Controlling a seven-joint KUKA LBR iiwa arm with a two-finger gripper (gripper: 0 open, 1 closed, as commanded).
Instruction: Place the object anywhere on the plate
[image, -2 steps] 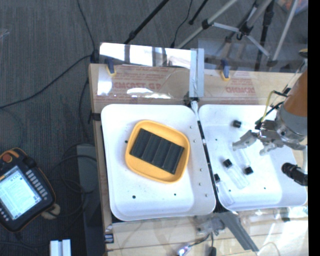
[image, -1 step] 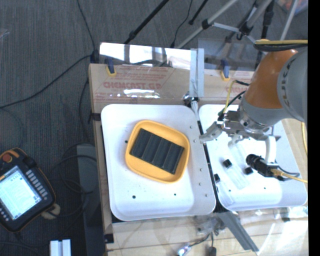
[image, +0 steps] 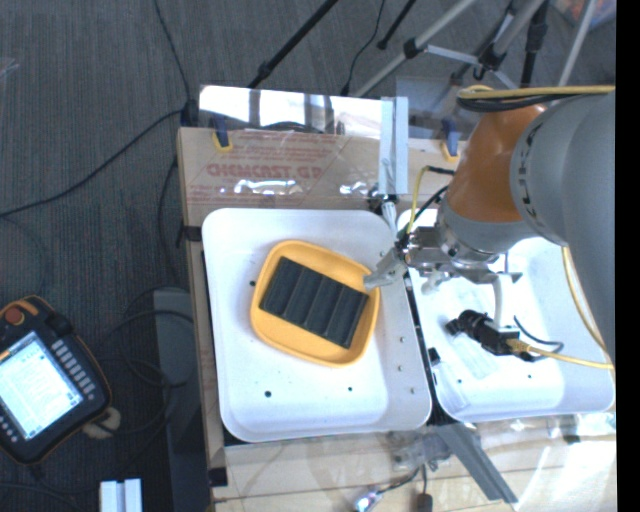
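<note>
A yellow plate (image: 268, 322) lies tilted in the middle of the left white bin (image: 300, 405). A black ribbed slab (image: 315, 300) rests flat on the plate and covers most of its inside. My gripper (image: 384, 269) hangs at the plate's upper right rim, close to the wall between the two bins. It is beside the slab's right end and nothing shows in its grasp. The grey arm with its orange band (image: 490, 170) reaches in over the right bin (image: 560, 385).
A cardboard sheet under clear film (image: 270, 170) lies behind the left bin. A handheld pendant with a screen (image: 40, 375) sits on the dark floor at far left. Cables and stand legs cross the floor at the top.
</note>
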